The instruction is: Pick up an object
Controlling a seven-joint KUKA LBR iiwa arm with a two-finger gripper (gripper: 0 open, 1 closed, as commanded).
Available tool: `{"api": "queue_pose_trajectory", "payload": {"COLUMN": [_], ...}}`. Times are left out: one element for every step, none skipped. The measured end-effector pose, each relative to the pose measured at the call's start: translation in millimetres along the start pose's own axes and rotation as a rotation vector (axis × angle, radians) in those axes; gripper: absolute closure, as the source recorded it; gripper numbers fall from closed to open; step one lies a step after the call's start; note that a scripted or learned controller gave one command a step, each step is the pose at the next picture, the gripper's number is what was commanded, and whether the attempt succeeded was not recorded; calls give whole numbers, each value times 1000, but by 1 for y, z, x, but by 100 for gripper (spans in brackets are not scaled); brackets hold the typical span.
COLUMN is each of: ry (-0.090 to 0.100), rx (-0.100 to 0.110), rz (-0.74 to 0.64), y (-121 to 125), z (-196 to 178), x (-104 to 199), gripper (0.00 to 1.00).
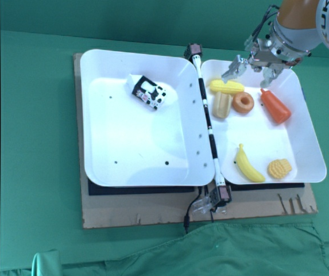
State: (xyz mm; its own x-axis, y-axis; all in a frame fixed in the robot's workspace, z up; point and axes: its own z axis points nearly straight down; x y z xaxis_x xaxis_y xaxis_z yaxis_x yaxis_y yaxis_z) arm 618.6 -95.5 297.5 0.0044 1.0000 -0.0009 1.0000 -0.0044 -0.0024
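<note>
Left bin [101,165]: a milk carton [147,92] lying on its side in the upper part (cow-patterned).
Right bin [310,154]: corn [227,87] atop a beige cylinder [221,104] at upper left, donut [243,103] just beside them, red bottle [275,106] to its right.
Lower right bin: banana [247,164], then a small yellow waffle-textured piece [279,168] near it.
Gripper [249,76]: upper right of frame, above the bin's top edge, fingers spread apart with nothing between them.
</note>
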Motion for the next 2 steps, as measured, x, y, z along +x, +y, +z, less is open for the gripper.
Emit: {"api": "queue_pose_trajectory", "payload": {"ry": [-2,-5], "rx": [-4,-16], "rz": [-2,1], "y": [34,85], "z": [22,-89], "x": [17,-31], "gripper": [0,0]}}
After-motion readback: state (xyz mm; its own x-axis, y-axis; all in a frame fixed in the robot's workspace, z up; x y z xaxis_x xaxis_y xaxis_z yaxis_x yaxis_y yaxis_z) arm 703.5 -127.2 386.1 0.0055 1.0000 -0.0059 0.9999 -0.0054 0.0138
